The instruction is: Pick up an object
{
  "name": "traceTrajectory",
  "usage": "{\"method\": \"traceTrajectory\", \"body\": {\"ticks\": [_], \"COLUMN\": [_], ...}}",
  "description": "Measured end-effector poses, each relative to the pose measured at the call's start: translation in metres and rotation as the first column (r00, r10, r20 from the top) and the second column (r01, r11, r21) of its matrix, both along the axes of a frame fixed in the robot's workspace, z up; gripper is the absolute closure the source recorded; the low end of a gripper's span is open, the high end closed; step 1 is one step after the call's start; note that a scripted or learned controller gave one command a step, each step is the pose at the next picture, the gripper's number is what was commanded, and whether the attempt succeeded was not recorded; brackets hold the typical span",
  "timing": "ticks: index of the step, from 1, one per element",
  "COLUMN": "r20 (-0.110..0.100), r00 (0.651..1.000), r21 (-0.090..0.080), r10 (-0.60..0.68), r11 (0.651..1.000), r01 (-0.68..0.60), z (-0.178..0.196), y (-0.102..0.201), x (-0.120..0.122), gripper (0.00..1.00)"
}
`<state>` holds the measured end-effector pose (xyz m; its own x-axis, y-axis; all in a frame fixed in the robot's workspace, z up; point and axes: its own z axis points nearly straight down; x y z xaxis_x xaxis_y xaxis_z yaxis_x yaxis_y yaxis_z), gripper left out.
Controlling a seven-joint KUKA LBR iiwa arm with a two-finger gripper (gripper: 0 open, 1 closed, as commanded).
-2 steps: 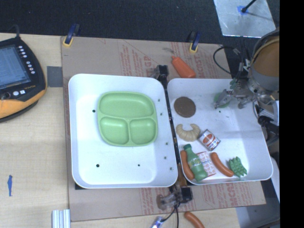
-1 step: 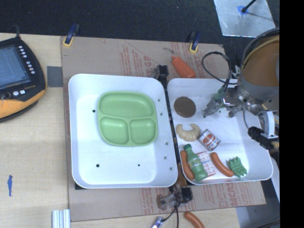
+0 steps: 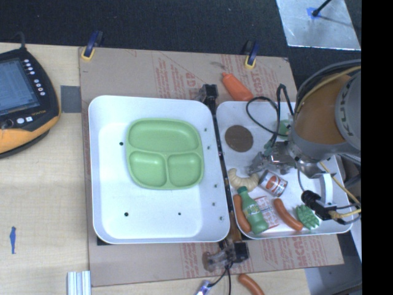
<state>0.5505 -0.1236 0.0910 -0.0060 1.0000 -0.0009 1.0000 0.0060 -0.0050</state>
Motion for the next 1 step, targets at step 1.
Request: {"method": "traceTrajectory", "body": {"ticks": [1], "r20": [0.0], "r00": [1.0], "r21": [-0.002], "r10": [0.003], "r11": [1.0], "r01": [-0.003], "z": [0.0107], "y": [-0.0013], "x": [0.0006], "gripper": [1.0]}}
